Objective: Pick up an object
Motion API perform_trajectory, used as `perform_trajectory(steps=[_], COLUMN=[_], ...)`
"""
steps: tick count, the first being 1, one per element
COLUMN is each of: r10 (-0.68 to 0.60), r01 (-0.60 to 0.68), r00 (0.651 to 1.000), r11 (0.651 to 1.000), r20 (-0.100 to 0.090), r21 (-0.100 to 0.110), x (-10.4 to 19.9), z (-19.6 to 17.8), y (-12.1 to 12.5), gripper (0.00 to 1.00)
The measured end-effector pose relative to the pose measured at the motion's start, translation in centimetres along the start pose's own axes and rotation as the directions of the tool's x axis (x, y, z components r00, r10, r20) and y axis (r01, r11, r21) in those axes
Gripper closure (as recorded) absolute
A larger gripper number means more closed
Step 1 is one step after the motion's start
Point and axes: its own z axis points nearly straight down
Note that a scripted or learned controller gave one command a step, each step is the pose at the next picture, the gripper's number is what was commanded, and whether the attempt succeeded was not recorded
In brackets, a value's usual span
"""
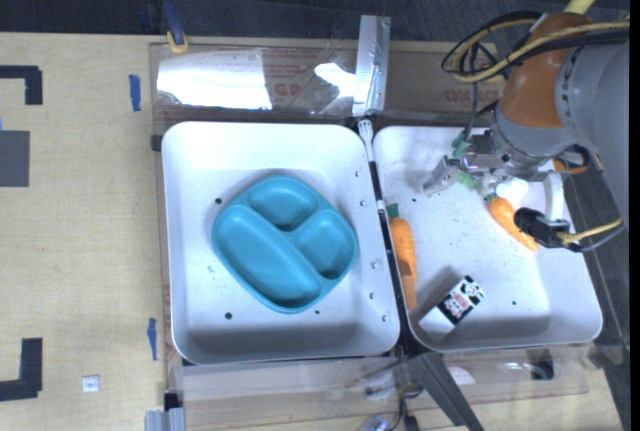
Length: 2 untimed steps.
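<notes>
The right bin (575, 314) holds the loose things that could be picked. There are two orange carrot-shaped pieces: one carrot (403, 254) lies lengthwise along the bin's left wall, just beside the divider between the two bins, and a second carrot (506, 217) lies near the bin's right side, partly hidden under the arm's wrist. One small black-and-white box (461, 299) rests tilted near the front of the same bin, well apart from both carrots, with a white scrap just beside its lower-left corner.

The gripper (452, 174) hangs over the upper middle of the right bin, pointing toward the left. I cannot tell how far its jaws stand apart, and nothing can be seen between them. A small green bit shows at the gripper's body.

The left bin (190, 159) holds one thing: a teal divided plate (285, 244) with three compartments, lying flat near the bin's centre.

The grey arm (600, 109) with its orange band comes in from the right, trailing black and yellow cables. Both bins sit side by side on the wooden tabletop (70, 219), two bins in all.
</notes>
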Motion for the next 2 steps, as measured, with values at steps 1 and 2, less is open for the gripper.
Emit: perform_trajectory(steps=[1, 2], r10=[0.071, -0.158], r01=[-0.071, 0.158], r00=[0.997, 0.987], r11=[0.998, 0.987], r20=[-0.010, -0.020], r21=[-0.001, -0.020], x=[-6.7, -7.5], z=[0.4, 1.4], y=[-0.1, -2.9], gripper=[0.00, 0.00])
